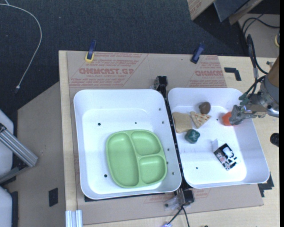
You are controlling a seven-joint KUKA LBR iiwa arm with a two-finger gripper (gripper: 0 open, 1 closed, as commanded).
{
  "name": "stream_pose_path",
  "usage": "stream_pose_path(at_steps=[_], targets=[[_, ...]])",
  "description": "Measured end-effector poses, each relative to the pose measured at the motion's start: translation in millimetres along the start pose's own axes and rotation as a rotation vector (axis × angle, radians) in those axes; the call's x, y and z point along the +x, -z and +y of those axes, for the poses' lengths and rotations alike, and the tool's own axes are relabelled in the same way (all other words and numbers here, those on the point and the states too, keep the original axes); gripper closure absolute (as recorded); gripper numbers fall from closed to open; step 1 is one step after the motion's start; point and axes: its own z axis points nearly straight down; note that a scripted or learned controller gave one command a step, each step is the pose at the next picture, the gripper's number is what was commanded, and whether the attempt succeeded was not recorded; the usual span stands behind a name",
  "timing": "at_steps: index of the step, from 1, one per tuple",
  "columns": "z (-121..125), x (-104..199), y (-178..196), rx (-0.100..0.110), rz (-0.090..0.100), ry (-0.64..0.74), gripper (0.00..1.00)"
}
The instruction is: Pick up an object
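We see the gripper (pixel 239 114) low over the right bin (pixel 248 173), near its right wall, and we can't tell how it is set. An orange-red object (pixel 226 118) sits just beside it, touching or nearly so. Further left lie a brown stone (pixel 204 107), 2 tan wedges (pixel 200 119) and a teal lump (pixel 192 135). In the left bin (pixel 88 111), a green divided plate (pixel 136 157).

Dark blue carpet (pixel 111 22) surrounds the counter (pixel 146 66), a white cable (pixel 37 31) trails across it, and cardboard boxes (pixel 202 6) sit beyond.
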Motion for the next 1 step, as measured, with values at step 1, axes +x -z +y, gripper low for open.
stream_pose_path(at_steps=[1], targets=[[8.3,53.8,-15.8,0.006,0.002,-0.001,1.0]])
